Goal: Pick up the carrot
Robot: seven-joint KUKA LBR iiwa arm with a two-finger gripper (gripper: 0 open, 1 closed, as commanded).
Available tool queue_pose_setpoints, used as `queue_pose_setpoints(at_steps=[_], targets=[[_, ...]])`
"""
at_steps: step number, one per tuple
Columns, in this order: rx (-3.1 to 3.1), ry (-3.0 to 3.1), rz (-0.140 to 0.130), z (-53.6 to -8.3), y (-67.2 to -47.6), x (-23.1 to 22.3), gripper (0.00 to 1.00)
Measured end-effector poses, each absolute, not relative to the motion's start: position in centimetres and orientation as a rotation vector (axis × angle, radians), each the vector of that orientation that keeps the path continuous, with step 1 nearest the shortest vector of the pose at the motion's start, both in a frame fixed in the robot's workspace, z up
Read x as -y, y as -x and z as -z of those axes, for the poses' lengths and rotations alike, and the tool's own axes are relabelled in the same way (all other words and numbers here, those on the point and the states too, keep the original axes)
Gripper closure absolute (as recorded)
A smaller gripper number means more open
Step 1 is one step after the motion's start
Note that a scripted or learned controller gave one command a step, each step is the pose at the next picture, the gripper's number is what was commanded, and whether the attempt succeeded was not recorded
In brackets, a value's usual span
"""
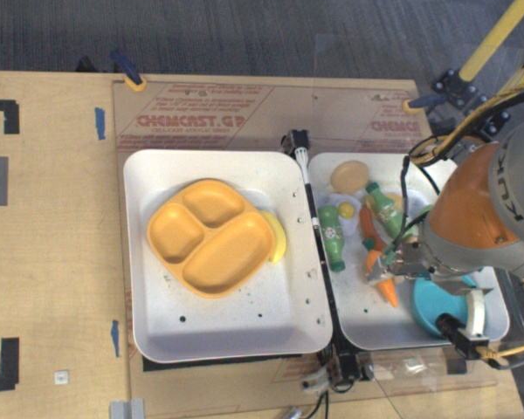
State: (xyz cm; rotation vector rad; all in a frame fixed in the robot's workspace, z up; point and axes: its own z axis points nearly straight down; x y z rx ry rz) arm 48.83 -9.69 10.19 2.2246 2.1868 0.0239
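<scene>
Arm point(480, 208): grey with an orange band, reaching in from the right edge of the bench over the right bin; its bulk hides much of that bin's right half
Claw point(386, 264): low over the middle of the right bin, among the clutter; whether it is wide or narrow cannot be told, as wrist and cables cover it
Carrot point(389, 291): small orange piece in the right bin, just below the claw, pointing toward the bin's near edge; its upper end is lost under the claw, so contact is unclear
Green bottle point(334, 238): lying along the right bin's left wall
Second green bottle point(382, 209): tilted, partly behind the arm
Tan round item point(349, 177): far left corner of right bin
Blue dish point(437, 308): near right corner, partly covered
Left bin point(157, 321): holds an orange divided plate point(211, 236) with something yellow point(278, 238) poking out at its right rim
</scene>
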Motion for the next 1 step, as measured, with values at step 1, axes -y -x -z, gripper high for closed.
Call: queue_pose_setpoints(at_steps=[1], targets=[[-2.127,-2.308,-0.011,-18.75,-48.9,4.05,1.0]])
